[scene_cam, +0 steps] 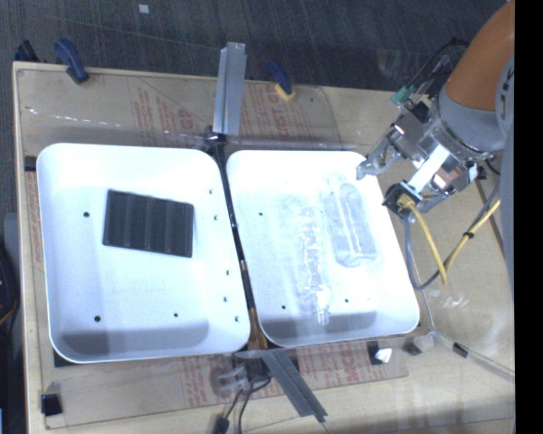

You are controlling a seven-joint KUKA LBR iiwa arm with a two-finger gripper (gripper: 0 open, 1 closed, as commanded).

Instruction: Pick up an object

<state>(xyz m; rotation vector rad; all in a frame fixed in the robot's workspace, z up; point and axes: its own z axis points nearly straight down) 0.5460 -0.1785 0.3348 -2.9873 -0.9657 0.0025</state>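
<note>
Gripper (386, 182) above right edge of right bin (394, 283), jaws spread apart with nothing between. Clear plastic bottle (348, 226) lying inside right bin, near gripper. Dark ribbed pad (148, 223) flat in left bin (63, 328)

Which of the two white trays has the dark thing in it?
The left bin, far from the gripper, holds the dark ridged rectangle. The right bin holds clear plastic items.

Wooden bench (100, 107), two white bins (63, 233) side by side, blue clamps (71, 60) seemingly
</note>
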